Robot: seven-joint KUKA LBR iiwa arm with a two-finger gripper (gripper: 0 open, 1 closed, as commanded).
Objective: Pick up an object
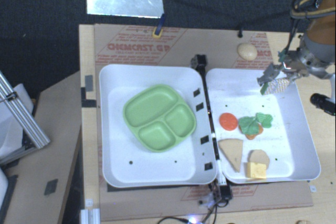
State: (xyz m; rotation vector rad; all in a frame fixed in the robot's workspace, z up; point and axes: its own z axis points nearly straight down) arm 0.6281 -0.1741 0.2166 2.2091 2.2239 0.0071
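The grey arm with its orange band is reaching in from the right, and its tool (273, 83) is hanging over the back right part of the right bin (302, 128). Something pale and speckled is sitting right at the tip of the tool, but it is too blurry to tell if it is a thing being held or part of the tool, so I cannot tell how the tool is set. Toy foods are lying in the right bin. A round orange slice (228, 121) is sitting near the middle, and a green leafy piece (255, 123) is lying just beside it on the right. Closer to the front, a tan wedge (232, 152) is lying beside a small brown piece (258, 157), and a yellow cube (256, 170) is touching that brown piece. In the left bin (113, 113), a green plate with three sections (159, 117) is lying flat. A pale egg-shaped thing (247, 51) is resting on the table behind the right bin.
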